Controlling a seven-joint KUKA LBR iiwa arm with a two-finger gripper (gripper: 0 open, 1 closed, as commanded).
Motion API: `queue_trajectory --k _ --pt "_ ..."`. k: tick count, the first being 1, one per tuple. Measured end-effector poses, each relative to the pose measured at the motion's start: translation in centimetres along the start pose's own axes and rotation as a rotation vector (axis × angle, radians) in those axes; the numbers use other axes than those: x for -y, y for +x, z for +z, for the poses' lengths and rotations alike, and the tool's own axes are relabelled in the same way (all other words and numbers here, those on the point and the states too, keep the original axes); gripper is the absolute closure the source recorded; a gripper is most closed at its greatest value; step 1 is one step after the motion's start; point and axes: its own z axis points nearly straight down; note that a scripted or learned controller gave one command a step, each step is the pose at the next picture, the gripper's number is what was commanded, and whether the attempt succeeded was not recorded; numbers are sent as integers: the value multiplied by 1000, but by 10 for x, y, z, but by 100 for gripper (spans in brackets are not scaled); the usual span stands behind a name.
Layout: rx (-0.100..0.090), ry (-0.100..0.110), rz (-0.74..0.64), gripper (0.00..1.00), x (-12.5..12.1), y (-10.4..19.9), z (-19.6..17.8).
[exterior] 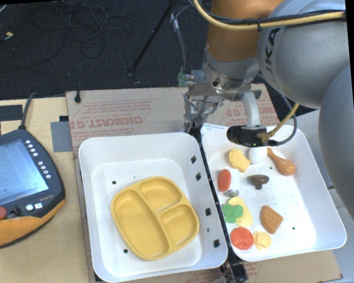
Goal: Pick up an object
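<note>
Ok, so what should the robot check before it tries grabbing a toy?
1. Toys available in the right bin: ok, several lie there.
2. End effector above a toy: not ok, it is at the far rim between the bins.
3. Brown mushroom has space around it: ok, it touches nothing.
4. Green toy stands alone: not ok, it is against a yellow piece.
5. Yellow tray out of the way: ok, it is in the left bin.

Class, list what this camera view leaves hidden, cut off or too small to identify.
1. Right bin: far rim partly hidden by the arm, camera view.
2. Small grey thing next to the green toy: too small to identify.
3. Screen device: cut off by the left edge.
</note>
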Motion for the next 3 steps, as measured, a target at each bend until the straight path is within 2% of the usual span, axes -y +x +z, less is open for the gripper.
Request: queue_trajectory --k 1,2,3 --pt "2 19 -1 100 3 63 67" --pt "6 23 4 100 6 47 184" --pt "-4 -5 -2 100 -1 121 -31"
